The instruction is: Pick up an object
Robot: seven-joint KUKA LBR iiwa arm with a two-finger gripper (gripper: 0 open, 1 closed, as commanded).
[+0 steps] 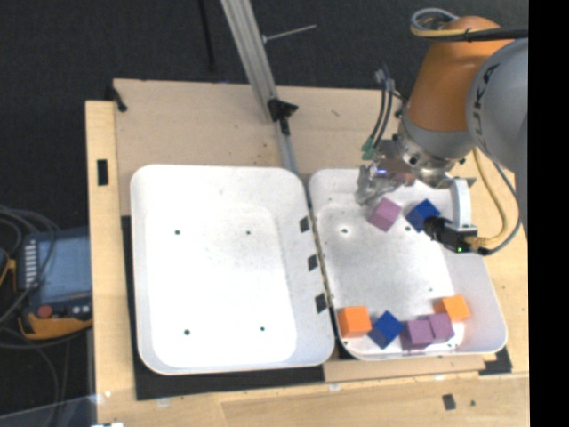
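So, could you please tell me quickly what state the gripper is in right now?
Gripper: state cannot be told; it sits low over the right bin, just above a purple cube, with no object visibly in its hold.

purple cube (385, 213) — tilted | right bin's (391, 265) far part | blue cube (421, 213) just beside

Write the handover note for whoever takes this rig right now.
Gripper: low over the right bin's far end, just above a purple block; finger state unclear, no hold confirmed.
Nearby: a blue block beside the purple one.
Near edge of the right bin: orange block, blue block, two purple blocks, orange block.
Done: nothing lifted that I can confirm.
Left: grasp and lift one block.
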